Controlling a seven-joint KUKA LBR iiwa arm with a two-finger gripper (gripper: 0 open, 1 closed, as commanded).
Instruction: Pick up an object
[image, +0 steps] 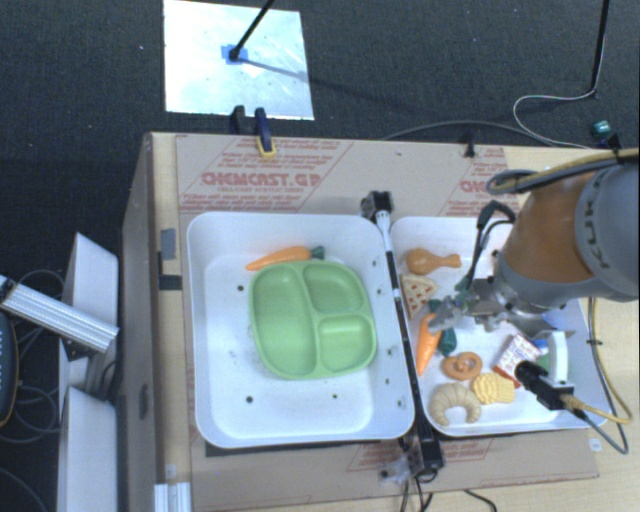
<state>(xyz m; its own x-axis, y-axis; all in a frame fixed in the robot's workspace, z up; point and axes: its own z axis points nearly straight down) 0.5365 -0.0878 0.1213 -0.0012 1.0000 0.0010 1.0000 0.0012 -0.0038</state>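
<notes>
Overhead, slanted camera view of the desk (300, 165) with two shallow white bins side by side. Left bin (225, 400): green divided plate (312, 320) near the middle, toy carrot (285, 257) just beyond its far edge. Right bin (440, 232): toy drumstick (430, 262), pizza slice (417, 292), second toy carrot (427, 345), pretzel (462, 366), croissant (455, 402), yellow corn-like piece (495, 388), red-and-white packet (515, 353). Grey arm with orange band (545, 240) reaching in from the right, wrist low over the right bin. Gripper (447, 318) down among the toys, just above the second toy carrot and beside the pizza slice; open or closed cannot be told, tips being small, dark and partly masked by the wrist. No toy visibly lifted; all pieces seemingly resting on the bin floors. Judged stage: approach made, grasp not confirmed, lift outstanding. Likeliest target: second toy carrot or pizza slice, nearest the gripper.
</notes>
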